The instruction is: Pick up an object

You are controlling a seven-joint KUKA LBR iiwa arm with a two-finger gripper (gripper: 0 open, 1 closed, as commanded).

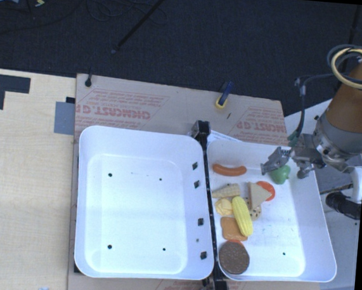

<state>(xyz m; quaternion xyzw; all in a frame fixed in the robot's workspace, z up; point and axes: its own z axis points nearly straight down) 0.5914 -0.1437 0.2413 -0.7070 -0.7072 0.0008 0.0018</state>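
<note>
Pincer over the right bin.
The pincer (pixel 289 163) spreads wide around a green toy (pixel 280 175), above the right bin (pixel 298 248).

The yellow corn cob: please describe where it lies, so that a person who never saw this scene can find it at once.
Look at the right bin, the one holding the toy food. Near its left wall lies a cluster of pieces, and the corn cob lies slanted on top of that cluster, above the round brown patty. It is the only bright yellow, long piece with a kernel pattern.
</note>
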